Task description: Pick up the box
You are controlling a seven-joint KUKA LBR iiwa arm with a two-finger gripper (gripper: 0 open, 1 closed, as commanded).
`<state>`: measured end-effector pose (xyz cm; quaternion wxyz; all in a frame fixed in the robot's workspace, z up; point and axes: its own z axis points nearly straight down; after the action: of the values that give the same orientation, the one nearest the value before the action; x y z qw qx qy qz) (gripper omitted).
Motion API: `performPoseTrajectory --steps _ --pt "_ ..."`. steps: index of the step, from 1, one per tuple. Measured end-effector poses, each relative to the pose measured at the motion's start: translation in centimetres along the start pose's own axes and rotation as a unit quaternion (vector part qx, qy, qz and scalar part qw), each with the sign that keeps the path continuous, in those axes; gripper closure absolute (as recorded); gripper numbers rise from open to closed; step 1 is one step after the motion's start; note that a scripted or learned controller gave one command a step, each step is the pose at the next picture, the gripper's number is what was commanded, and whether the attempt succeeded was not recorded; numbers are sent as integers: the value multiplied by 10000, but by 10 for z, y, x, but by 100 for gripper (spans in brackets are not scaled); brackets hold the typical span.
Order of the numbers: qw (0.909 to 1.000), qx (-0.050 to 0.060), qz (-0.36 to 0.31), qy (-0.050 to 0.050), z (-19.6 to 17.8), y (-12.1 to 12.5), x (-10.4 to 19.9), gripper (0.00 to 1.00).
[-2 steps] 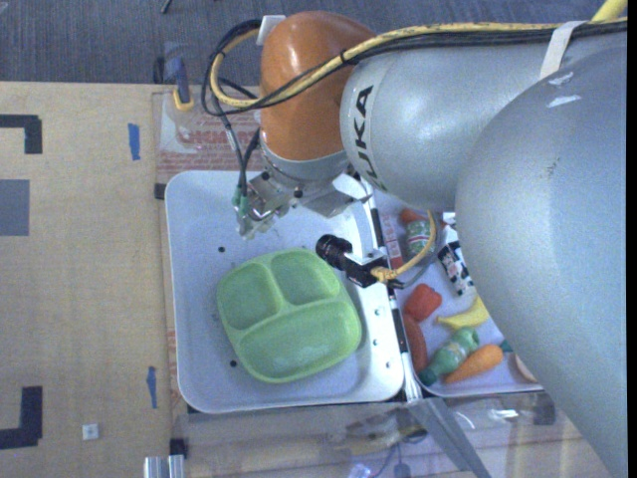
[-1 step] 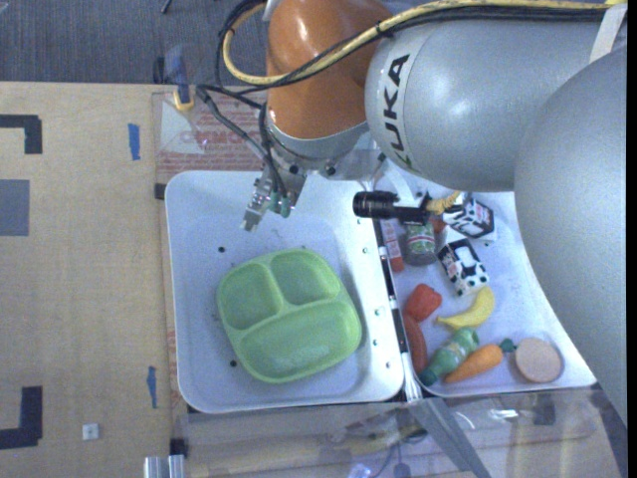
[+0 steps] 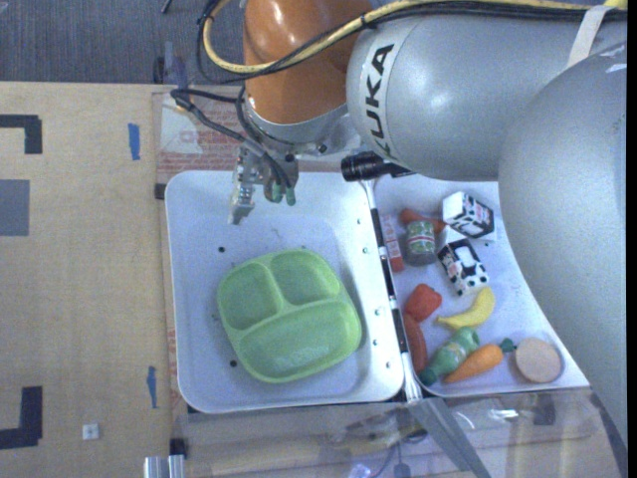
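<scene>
Two shallow white bins side by side on a tan counter (image 3: 80, 297). Left bin (image 3: 194, 227): one green divided plate (image 3: 289, 315), three compartments, lying flat in the lower middle, turned at a slight angle to the bin walls. Right bin (image 3: 528, 297): a cluster of small toy groceries. Box (image 3: 468, 215), white with black patches, in the upper part of the right bin, tilted; a second black-and-white carton (image 3: 463, 265) just below it, near or touching, cannot tell which. Small green can (image 3: 419, 241) with red label just left of the two cartons. Red pepper (image 3: 423, 302) below the can; yellow banana (image 3: 470, 310) to its right; green bottle (image 3: 448, 354) and orange carrot (image 3: 476, 361) side by side lower down, touching; round tan disc (image 3: 538, 360) at the lower right corner. Arm: grey, with an orange band (image 3: 294, 43), entering from the right and crossing above the right bin. Gripper (image 3: 261, 195) hanging over the upper part of the left bin, above bare bin floor, well apart from the box and up-left of the plate. Fingers (image 3: 241, 203) pointing down, slightly parted, nothing between them. Blue tape marks (image 3: 133, 141) on the counter left of the bins.
</scene>
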<state>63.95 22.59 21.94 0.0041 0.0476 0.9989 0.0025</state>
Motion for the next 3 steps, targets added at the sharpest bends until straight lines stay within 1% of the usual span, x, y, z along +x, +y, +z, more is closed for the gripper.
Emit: performPoseTrajectory --steps 1,3 --pt "9857 3 -1683 27 13 -5 55 100" --pt "9862 -47 -1657 -51 -12 -3 52 100"
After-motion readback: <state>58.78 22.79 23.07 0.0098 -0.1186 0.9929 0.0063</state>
